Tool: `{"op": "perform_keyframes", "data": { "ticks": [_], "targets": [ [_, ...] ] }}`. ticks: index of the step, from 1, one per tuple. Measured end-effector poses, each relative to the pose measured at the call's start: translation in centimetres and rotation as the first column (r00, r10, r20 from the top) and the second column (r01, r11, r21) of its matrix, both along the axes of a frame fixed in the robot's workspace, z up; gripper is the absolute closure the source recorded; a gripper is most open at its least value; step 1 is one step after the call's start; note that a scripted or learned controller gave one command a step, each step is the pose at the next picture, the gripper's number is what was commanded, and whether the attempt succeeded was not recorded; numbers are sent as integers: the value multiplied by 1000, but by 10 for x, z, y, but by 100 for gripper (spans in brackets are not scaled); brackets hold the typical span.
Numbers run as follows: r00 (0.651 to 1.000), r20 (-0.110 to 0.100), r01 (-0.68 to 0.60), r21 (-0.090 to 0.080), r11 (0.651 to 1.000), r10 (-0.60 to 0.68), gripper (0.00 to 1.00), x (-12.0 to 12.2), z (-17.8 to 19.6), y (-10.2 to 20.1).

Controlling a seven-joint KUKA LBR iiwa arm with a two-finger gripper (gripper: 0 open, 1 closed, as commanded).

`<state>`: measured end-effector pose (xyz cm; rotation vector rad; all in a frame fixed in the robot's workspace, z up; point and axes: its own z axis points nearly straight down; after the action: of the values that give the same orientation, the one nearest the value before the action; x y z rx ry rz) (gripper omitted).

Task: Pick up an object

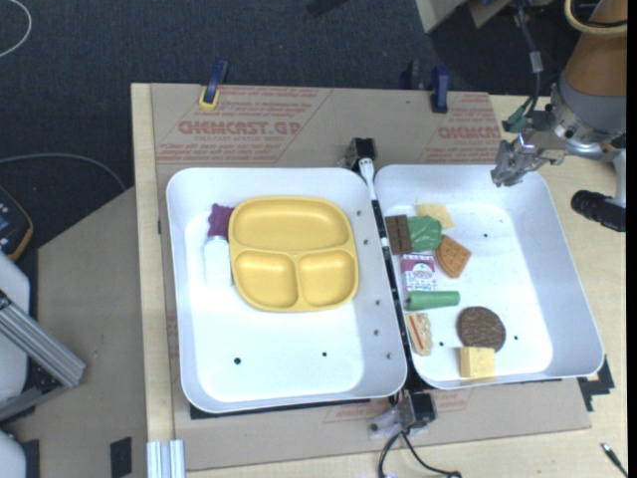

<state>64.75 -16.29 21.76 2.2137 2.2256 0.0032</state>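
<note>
Left to right: the left shallow white plastic bin holds a big yellow three-compartment plastic tray, glossy, rigid, rounded corners, w/ a small purple object and a white bottle-like piece tucked against its left edge, both partly hidden so hard to id. Tray looks too wide and smooth for a two-finger grip; not a good pick. The right shallow white plastic bin carries the likelier targets, all bunched along its left wall: a dark brown ridged bar, a green rounded toy veg, a pale yellow flat wedge, an orange-brown cracker-shaped piece, a red-and-white printed small carton, a green cylinder stick, a hot-dog-like toy, a dark brown round cookie-like disc and a yellow block of cheese shape. Judging by look they're light, stiff plastic play food, prob. slippery, not fragile. Best bets, imo: the yellow block (flat parallel sides, stands apart near the front edge) or the green stick, gripped across its short axis. The flat disc lies low, likely to slip. The pincer hangs over the bin's far edge, well apart from the pile, nothing betw. its fingers; can't tell if released or clenched. Brown cardboard-covered table under both bins.
</note>
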Motion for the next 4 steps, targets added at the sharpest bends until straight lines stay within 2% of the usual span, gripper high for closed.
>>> {"op": "perform_keyframes", "data": {
  "ticks": [1,2,4],
  "targets": [
    [1000,-5,1,2,1000,-1,100,1,-3,49],
    [1000,2,2,0,1000,-2,100,9,18,79],
    [1000,-7,6,0,1000,-6,100,2,1,77]
  ]
}}
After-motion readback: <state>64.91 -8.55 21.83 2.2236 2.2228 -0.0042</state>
